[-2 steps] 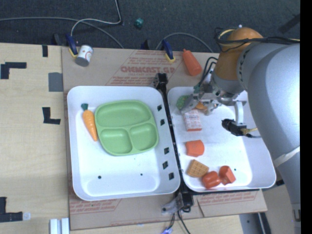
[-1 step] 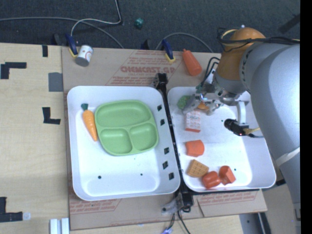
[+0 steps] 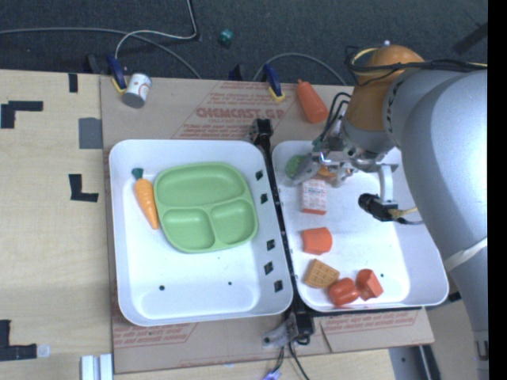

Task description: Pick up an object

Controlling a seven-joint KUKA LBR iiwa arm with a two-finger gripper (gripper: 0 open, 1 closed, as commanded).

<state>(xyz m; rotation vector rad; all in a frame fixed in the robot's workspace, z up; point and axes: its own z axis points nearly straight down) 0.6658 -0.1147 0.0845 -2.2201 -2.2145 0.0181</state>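
My gripper hangs over the far part of the right bin, just above a small white and red carton. A green object lies at the gripper's left side. Nearer the front of that bin lie an orange block, a tan waffle piece, a red tomato-like piece and a red chunk. The left bin holds a green divided plate and a toy carrot.
An orange toy lies on the cardboard behind the right bin. A small white can and blue clamps sit at the back edge. The arm's grey bulk covers the right side.
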